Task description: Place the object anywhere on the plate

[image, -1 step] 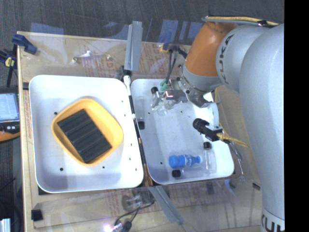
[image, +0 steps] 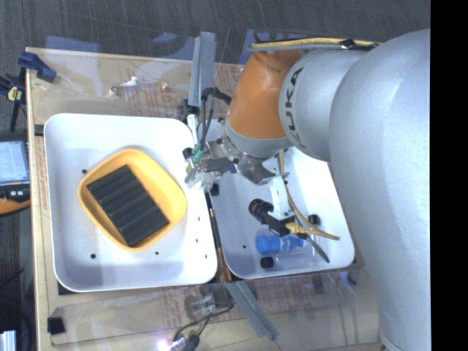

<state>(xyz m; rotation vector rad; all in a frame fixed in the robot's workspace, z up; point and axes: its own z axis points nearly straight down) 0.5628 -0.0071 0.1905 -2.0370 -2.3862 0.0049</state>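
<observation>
A yellow plate (image: 167, 183) with a dark ribbed centre lies in the left bin (image: 66, 141), turned at an angle. A small blue object (image: 281, 243) with a dark end lies in the right bin (image: 333, 218), near its front edge. My gripper (image: 199, 165) hangs over the seam between the two bins, just right of the plate's far right corner and well apart from the blue object. Nothing shows in it. The arm's grey and orange body covers most of the right bin.
A grey metal post (image: 202, 68) stands behind the bins, close above the gripper. A blue clamp (image: 35, 66) and a small screen (image: 13, 163) sit at the bench's left edge. Bare white floor surrounds the plate in the left bin.
</observation>
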